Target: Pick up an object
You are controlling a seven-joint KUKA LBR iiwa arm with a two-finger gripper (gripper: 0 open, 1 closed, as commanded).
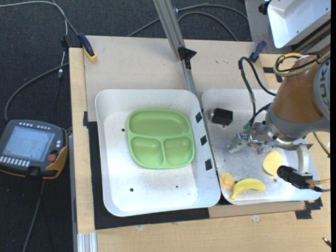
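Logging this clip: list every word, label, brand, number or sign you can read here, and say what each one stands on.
No text reads clearly enough to quote.
Arm: large dark letters on the grey casing at the right edge, cut off by the frame; not readable.
Teach pendant: lit screen and buttons, all too small and blurred to read.
Green divided plate, white bins, banana: no markings visible.

A pale wooden bench [136, 62] carries two shallow white bins side by side, edges touching. The left bin [113, 193] sits on a black mat [100, 219] that shows along its near edge. The right bin [231, 101] lies nearer the arm. A blue-and-yellow clamp [87, 47] grips the bench's far left corner.
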